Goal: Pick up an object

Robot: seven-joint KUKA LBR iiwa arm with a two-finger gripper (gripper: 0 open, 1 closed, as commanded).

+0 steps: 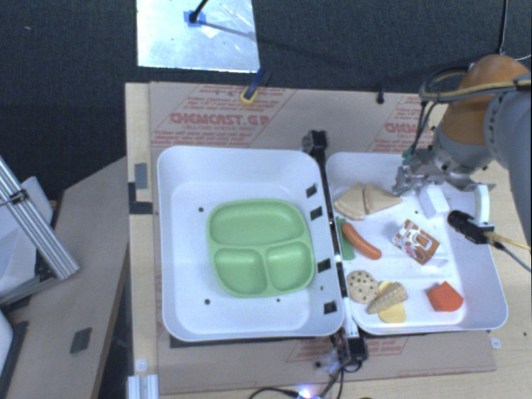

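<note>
The pick looks not yet made: the grey arm's gripper hangs low over the right white bin, just beside the tan bread slices, though whether its jaws are apart is unclear.
</note>
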